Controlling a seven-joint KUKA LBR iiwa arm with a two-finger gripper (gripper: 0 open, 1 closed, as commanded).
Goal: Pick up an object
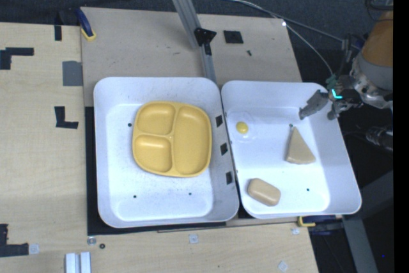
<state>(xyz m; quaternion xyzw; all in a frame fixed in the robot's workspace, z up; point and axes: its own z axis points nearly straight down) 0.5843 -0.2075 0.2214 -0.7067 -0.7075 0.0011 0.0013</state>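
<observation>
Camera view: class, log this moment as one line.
gripper: open, over right bin edge | wedge, bun, egg: untouched | left bin: yellow plate

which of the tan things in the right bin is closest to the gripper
The wedge, pointed and triangular, just below the gripper. The rounded loaf lies farther, by the bin's front edge.
</observation>
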